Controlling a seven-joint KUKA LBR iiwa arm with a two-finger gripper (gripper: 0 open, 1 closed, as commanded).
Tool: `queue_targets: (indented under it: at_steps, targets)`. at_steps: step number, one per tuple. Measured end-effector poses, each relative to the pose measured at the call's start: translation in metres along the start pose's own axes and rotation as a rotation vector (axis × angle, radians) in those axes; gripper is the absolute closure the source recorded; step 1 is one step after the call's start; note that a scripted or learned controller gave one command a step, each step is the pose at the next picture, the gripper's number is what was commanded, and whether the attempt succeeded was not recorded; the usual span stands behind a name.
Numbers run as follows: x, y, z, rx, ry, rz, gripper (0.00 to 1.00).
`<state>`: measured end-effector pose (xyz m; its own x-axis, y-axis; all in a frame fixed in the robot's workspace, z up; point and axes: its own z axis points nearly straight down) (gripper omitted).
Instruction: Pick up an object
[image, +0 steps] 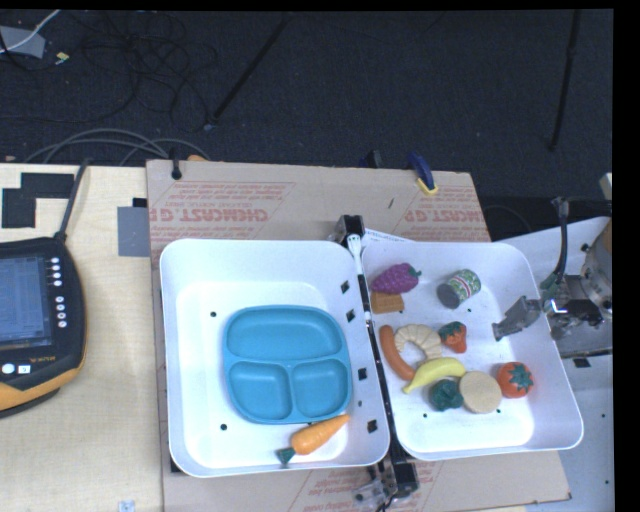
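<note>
2 bins (190, 300), toy food (440, 372) inside

Little of the arm was in frame. Its end effector (520, 318) was a dull grey metal piece with an angular, wedge-like outline and darker shading along its lower edge. Behind it sat a bulkier wrist block (578, 305) in grey and black, built of stacked, boxy parts (fine details such as screws were too blurred to make out). A thin dark cable (563, 240) ran along it, and pale grey housing (606, 262) showed further back.
</note>
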<state>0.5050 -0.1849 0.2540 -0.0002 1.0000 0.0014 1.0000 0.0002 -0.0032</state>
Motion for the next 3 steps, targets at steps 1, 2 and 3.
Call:
queue_targets:
  at_steps: [1,2,3]
  targets:
    - [-0.001,0.000,-0.010,0.002,0.001,0.000,1.00]
    - [0.081,-0.017,-0.018,0.000,0.003,-0.008,1.00]
    - [0.126,-0.031,0.054,0.009,0.003,-0.003,1.00]
